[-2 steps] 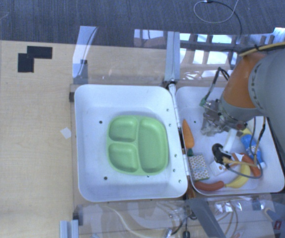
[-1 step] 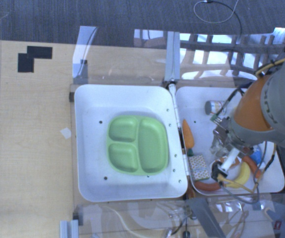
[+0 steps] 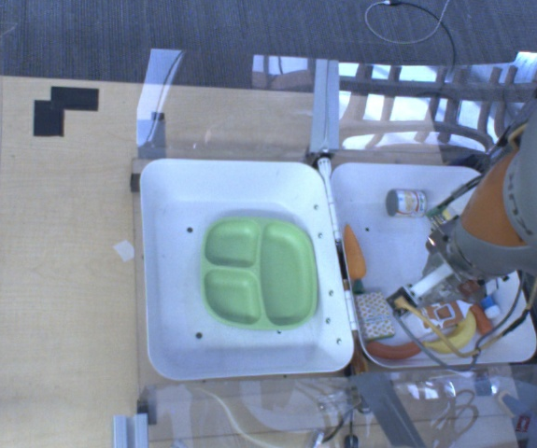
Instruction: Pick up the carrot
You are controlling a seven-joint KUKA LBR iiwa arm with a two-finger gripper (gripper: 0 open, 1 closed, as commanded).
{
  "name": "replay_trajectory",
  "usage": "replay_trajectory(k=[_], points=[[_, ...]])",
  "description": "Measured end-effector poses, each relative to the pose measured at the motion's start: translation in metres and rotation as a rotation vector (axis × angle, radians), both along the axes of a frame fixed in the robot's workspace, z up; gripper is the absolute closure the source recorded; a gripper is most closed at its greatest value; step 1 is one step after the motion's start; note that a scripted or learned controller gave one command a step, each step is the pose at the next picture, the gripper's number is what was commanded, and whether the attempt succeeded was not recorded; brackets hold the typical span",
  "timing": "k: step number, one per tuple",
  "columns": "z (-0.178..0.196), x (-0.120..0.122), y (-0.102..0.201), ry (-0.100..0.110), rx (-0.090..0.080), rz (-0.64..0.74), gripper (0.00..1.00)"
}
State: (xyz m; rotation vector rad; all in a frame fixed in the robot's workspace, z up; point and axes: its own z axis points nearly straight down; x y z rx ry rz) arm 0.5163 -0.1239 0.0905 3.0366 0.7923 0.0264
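Note:
The carrot [image 3: 353, 253] is a short orange root lying lengthwise against the left wall of the right bin [image 3: 380, 187], with its tip pointing to the far side. My gripper [image 3: 453, 299] hangs low over the front right part of that bin, well to the right of the carrot and apart from it. The grey wrist with its orange band covers the gripper from above.
A small tin can [image 3: 405, 202] lies at the back of the right bin. A checkered pad [image 3: 373, 314], a red sausage-like piece [image 3: 394, 350] and a banana [image 3: 457, 340] crowd its front. The left bin [image 3: 170, 250] holds a green divided plate [image 3: 261, 271].

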Motion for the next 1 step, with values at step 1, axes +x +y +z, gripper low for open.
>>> replay_trajectory(k=[1], points=[[0.0939,0.0087,0.0592,0.015,-0.001,0.051,1.0]])
